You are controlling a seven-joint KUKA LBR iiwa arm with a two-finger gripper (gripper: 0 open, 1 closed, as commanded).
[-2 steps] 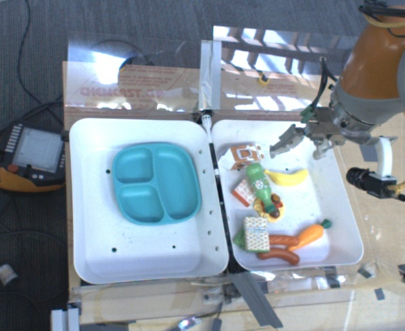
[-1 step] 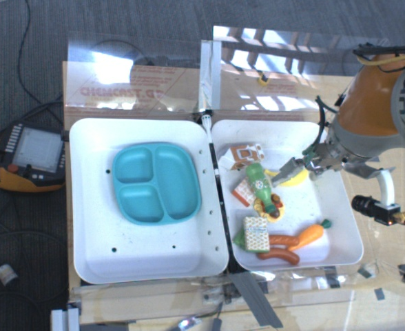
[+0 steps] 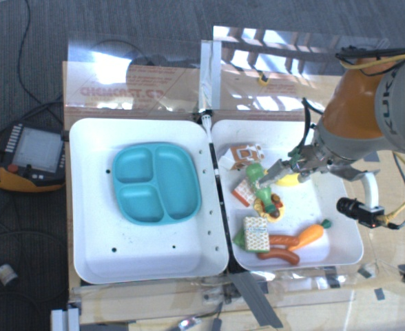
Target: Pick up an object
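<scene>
Your claw (image 3: 279, 172) hovers over toy food near the right bin's (image 3: 340, 250) centre; you cannot tell its grip.

Left bin (image 3: 85, 254): divided tray (image 3: 156, 183), centre. Right bin (image 3: 340, 250): toy foods clustered at left and lower frame, carrot (image 3: 300, 238) lowest right.

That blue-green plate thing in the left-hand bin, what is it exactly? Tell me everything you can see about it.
The turquoise tray is a rounded, roughly rectangular dish of what looks like smooth plastic, split by raised ridges into three compartments: two smaller ones on the left side and one long one on the right. It lies flat, right way up, turned slightly askew, near the middle of the left white bin. It rests on the bin's floor, and nothing else touches it.
</scene>
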